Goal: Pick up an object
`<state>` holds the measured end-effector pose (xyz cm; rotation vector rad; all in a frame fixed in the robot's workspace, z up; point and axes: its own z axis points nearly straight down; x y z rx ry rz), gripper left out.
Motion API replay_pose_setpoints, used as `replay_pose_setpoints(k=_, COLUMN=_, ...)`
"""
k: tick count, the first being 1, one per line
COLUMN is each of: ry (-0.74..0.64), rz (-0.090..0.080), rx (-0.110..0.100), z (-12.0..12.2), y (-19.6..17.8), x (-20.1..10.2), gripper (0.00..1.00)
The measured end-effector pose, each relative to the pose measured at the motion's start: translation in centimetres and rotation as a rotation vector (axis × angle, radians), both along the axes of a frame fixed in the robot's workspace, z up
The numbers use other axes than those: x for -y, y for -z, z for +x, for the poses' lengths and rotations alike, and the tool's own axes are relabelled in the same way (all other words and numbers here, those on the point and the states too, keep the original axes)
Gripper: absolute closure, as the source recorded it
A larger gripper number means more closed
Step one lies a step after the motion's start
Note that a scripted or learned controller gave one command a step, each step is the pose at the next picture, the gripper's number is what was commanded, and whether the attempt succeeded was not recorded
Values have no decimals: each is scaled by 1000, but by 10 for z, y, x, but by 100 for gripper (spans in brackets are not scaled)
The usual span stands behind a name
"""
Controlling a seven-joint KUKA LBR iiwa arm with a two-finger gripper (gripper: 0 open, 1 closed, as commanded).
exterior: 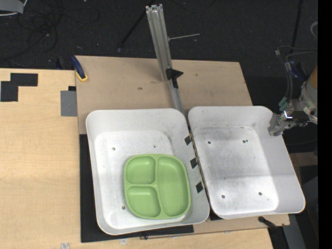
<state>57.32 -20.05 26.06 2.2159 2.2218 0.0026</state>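
Note:
A light green plate (156,186) with three compartments lies flat in the front part of the left white bin (104,134). My gripper (278,124) hangs at the far right edge of the right white bin (244,160), well away from the plate. Nothing shows between its fingers.
An upright aluminium post (160,45) rises behind the gap between the bins. Black clips (193,162) mark the joint between the two bins. A wooden table (36,154) lies to the left, and brown board (207,84) sits behind the bins.

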Motion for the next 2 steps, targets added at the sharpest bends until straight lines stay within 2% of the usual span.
replay_pose_setpoints(k=2, ry=-2, rz=4, rx=-8, z=-29, y=9, x=-100, gripper=100)
